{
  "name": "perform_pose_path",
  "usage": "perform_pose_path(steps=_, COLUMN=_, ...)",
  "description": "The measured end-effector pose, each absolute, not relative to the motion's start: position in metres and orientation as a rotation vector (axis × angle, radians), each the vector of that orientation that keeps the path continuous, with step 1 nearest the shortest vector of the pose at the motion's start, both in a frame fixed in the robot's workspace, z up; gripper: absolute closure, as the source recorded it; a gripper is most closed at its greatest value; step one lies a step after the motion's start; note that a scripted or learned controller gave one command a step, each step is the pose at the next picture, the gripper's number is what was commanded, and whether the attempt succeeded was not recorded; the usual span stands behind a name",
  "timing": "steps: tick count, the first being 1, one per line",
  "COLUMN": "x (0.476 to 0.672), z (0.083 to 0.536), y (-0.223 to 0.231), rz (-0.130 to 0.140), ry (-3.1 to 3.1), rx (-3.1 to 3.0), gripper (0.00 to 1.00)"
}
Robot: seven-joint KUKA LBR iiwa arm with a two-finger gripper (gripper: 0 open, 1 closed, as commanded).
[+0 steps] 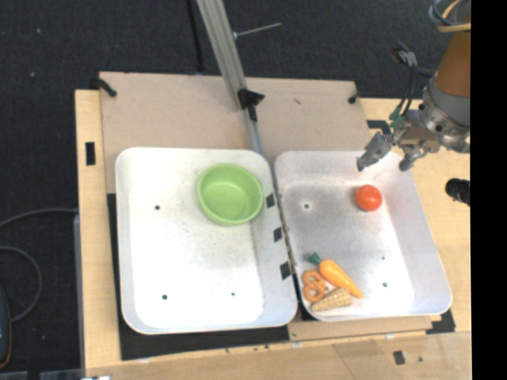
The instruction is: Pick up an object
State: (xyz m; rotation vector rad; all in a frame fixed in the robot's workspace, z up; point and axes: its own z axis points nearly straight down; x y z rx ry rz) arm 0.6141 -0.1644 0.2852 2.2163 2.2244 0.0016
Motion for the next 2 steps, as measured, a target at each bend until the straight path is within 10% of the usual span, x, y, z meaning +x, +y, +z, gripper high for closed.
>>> perform_pose_path(steps=2, x=0.609, z=0.225, y=-0.172, rz=-0.009, ry=2.222, rx=2.224, gripper=0.0)
